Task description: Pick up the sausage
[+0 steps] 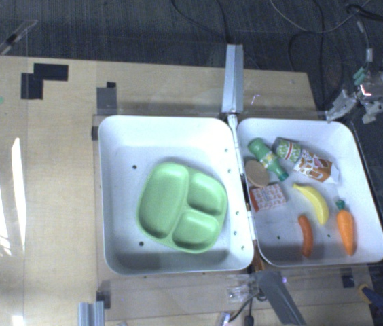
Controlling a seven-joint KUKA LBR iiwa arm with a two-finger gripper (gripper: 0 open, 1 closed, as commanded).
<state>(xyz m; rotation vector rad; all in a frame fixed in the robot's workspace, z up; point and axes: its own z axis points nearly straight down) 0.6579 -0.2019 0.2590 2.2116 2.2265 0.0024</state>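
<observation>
A green divided plate [182, 207] lies in the left bin [117, 182]; a banana [314, 202] beside a carrot [345, 229].

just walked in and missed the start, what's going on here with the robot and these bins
A robot arm is set to pick up the sausage, which lies near the front of the right bin between the banana and the carrot. The hand sits above the bin's far right corner, away from the sausage and holding nothing. The left bin holds a green divided tray.

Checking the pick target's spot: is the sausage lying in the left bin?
No, the sausage lies in the right bin, between the banana and carrot.
</observation>
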